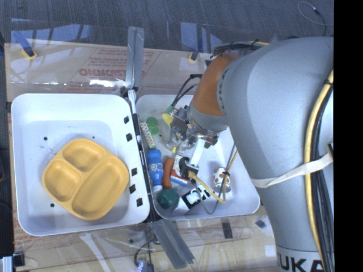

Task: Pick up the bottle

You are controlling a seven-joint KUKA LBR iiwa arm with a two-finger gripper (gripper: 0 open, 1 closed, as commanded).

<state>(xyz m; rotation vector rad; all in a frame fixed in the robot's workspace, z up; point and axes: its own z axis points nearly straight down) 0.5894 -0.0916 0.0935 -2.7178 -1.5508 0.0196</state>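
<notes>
While the grey arm [272,123] reaches in from the right w/ its orange band [207,92] over the right bin [241,205], the tool [184,130] hangs low in that bin's upper-middle part, among wires and small items. Can't tell how the tool stands; clutter and the wrist hide that. Nothing is seen pinched in it.

The bottle [154,164], blue and white, lies along the right bin's left wall, approx. mid-length, apart from the tool. Just beside it on the right lies an orange-red piece [168,172]; a dark green item [168,198] sits below both, near the front edge. A small green thing [152,123] rests above the bottle, toward the back.

Left bin [25,152] holds a yellow divided tray [85,177], tilted w/ three compartments facing up. Both bins sit side by side on the table [68,67].
</notes>
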